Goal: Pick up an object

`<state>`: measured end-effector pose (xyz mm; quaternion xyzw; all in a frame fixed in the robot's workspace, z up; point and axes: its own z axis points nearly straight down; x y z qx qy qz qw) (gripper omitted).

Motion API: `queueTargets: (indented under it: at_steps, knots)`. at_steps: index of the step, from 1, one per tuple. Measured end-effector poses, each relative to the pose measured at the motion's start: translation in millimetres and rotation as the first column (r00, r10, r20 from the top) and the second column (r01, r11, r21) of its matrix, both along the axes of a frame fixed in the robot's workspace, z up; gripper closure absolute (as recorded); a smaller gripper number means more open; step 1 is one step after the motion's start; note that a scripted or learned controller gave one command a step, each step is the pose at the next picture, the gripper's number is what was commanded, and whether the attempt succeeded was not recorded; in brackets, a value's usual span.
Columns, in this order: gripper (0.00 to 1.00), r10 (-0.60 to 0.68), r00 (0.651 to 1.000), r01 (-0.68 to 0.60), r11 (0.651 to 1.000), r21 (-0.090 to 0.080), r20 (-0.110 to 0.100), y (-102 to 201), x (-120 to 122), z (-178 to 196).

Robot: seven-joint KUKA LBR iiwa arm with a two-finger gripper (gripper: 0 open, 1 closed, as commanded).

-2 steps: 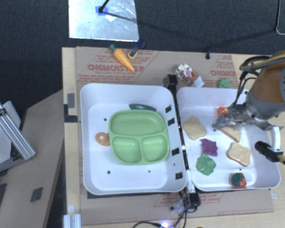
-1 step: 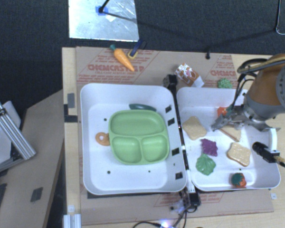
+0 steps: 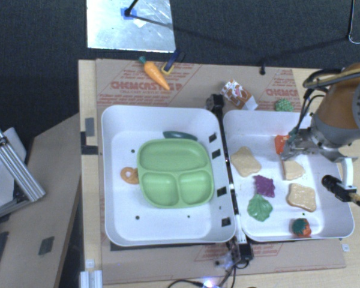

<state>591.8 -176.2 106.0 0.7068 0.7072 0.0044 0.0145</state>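
Reaching in from the right, the grey arm (image 3: 342,116) with its orange band hangs over the far part of the right bin (image 3: 345,221), and its hand (image 3: 290,149) is low near the bin's far wall. Whether the hand is spread or closed cannot be told from this slanted look; its tip is a dark blur. Right at that tip, on its left side, sits a small orange-red piece (image 3: 280,143), touching or nearly touching it, but nothing shows it clamped.

On the floor of that bin lie several toy foods: a tan bread slice (image 3: 245,161) at the left, a smaller tan piece (image 3: 293,170) just nearer than the hand, a square cracker-like slice (image 3: 302,197) nearer still, a purple cluster (image 3: 264,185) in the middle, a green leafy piece (image 3: 260,208) near it, and a green-and-orange item (image 3: 300,227) by the near wall.

In the left bin (image 3: 117,221) a green divided plate (image 3: 174,171) takes up the middle, a small orange ring (image 3: 129,175) just to its left and a dark green thing (image 3: 180,135) peeking out at its far edge.

Beyond the bins, on the table (image 3: 90,101), lie a toy carrot (image 3: 156,74), a red-and-white wrapped item (image 3: 235,93) and a small green piece (image 3: 282,105).
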Motion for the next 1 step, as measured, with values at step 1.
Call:
queueTargets:
  at_steps: [1]
  knots:
    - [1.0,0.003,1.0,-0.003,1.0,0.013,-0.021,-2.1,3.4,63.9]
